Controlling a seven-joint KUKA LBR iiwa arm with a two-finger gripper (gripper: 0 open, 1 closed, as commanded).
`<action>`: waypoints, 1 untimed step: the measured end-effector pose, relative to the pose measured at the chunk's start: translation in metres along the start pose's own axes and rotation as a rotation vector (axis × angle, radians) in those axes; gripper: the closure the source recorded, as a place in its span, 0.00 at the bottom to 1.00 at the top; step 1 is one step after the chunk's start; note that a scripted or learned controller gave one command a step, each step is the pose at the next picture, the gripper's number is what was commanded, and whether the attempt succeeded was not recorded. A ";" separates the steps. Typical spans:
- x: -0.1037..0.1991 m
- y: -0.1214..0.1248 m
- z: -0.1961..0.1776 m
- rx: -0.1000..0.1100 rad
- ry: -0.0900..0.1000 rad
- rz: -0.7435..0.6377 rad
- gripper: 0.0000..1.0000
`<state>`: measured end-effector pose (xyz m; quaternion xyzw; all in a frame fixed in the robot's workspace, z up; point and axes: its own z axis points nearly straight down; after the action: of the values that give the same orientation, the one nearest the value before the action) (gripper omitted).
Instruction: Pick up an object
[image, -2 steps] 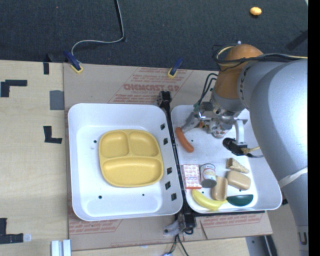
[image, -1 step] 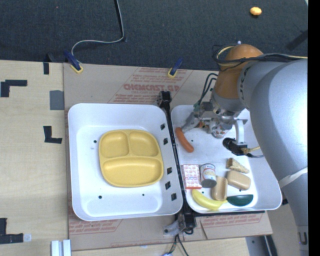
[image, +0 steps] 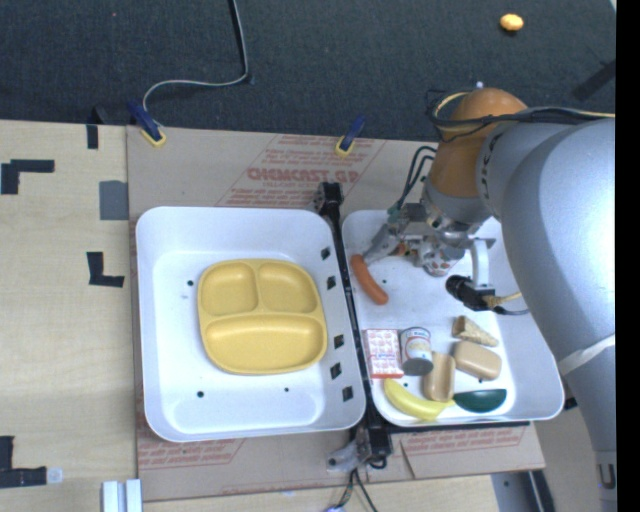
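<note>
Camera view: two white bins; the left bin (image: 160, 330) holds one yellow tray (image: 262, 315). Right bin (image: 540, 385): one orange carrot (image: 368, 279), one banana (image: 412, 400), one small can (image: 417, 346), one carton (image: 383, 354). Gripper (image: 425, 245) hangs near the carrot; its grasp is unclear.

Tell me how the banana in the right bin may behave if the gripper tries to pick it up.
The banana looks like a smooth toy, so it is probably light, stiff and slightly slippery. Its curved shape may let it rock or turn when pushed. It lies against the bin's front wall, close to other items, so fingers may have little room.
</note>
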<state>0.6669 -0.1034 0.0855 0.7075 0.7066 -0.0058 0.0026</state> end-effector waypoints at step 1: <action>-0.001 0.001 0.000 -0.002 0.004 -0.001 0.00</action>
<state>0.6676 -0.1046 0.0855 0.7072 0.7070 -0.0037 0.0022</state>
